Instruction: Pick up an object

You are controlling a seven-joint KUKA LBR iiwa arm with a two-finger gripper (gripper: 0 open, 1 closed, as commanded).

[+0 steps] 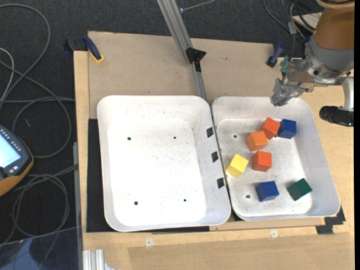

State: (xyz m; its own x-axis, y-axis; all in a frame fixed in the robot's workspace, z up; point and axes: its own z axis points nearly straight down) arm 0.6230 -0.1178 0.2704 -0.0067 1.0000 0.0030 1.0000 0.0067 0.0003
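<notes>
The right bin [315, 167] holds several small cubes. Three orange ones [270, 126] [257, 140] [261, 161] cluster near its middle. A blue cube [287, 128] lies at the upper right of that cluster, and another blue cube [266, 190] lies near the front. A yellow cube [237, 165] sits toward the left wall, and a dark green cube [299, 189] toward the front right. My gripper [279, 99] hangs over the bin's far rim, above and behind the cubes, with nothing visible between its tips.
The left bin [112, 122] lies beside the right one, with black clips [214, 156] along the shared edge. A slanted metal rod [180, 32] crosses the wooden bench behind the bins. Blue clamps [93, 48] [274, 54] sit at the bench's far corners.
</notes>
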